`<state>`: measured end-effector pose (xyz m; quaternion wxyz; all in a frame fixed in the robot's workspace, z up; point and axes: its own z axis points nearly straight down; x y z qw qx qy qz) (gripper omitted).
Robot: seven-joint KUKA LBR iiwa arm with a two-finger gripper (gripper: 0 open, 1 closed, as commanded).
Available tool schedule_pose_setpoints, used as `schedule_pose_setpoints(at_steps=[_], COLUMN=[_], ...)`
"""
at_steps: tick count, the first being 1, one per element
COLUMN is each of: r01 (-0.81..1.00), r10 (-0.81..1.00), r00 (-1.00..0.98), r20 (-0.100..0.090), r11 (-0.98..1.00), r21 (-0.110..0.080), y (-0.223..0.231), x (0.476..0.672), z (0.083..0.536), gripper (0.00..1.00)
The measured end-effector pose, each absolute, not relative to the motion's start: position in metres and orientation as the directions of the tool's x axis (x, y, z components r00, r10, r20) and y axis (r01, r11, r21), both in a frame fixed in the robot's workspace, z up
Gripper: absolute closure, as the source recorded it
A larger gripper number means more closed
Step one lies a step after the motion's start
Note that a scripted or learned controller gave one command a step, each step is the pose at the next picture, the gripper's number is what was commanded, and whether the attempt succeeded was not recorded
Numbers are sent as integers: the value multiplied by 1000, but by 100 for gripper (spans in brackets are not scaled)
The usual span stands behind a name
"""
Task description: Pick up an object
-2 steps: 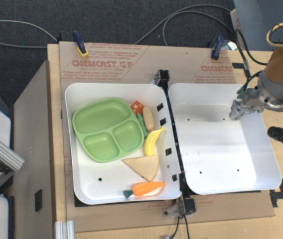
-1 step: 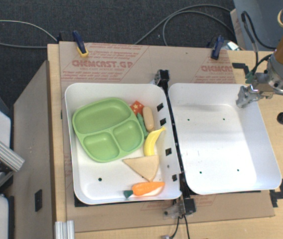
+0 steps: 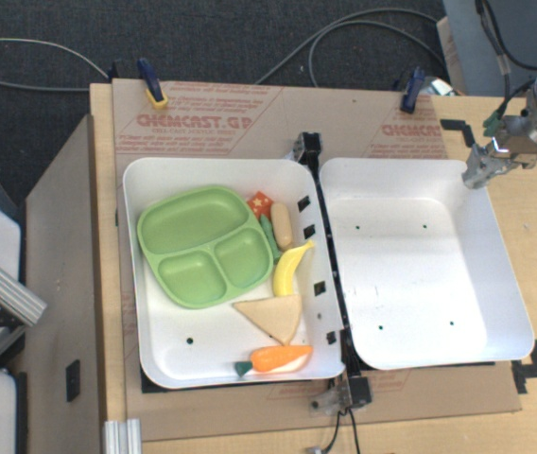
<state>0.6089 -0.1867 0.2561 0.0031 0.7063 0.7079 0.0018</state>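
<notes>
Pincer point(image 3: 476, 170) is hanging at the far right corner of the right bin point(image 3: 495, 272), just over its rim, and whether it is open or closed I cannot tell from this slant; nothing is showing in its grip. Everything worth picking is lying well apart from it, in the left bin point(image 3: 141, 253). Nearest the divider are sitting a banana point(image 3: 289, 268), a sausage point(image 3: 281, 223) and a small red piece point(image 3: 260, 202); a tan wedge point(image 3: 273, 316) is lying below the banana, touching it, and a carrot point(image 3: 281, 357) is resting by the near wall. A green tray point(image 3: 202, 244) is taking up the rest. These are looking like toy food: light, stiff, smooth and likely slippery, not fragile. The banana or carrot is probably offering the best hold, pinched across the narrow middle. The wedge is sitting low and flat, and the tray is looking too wide except at its rim.
</notes>
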Motion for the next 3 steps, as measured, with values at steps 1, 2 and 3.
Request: schedule_pose_setpoints(at_steps=[1, 2, 3], r01=[1000, 1000, 1000], r10=[1000, 1000, 1000], r00=[-4, -5, -7], r20=[3, 3, 4], r11=[4, 5, 7], r21=[-4, -3, -3], y=[-141, -94, -40], x=[584, 562, 550], z=[247, 252, 256], gripper=[100, 100, 100])
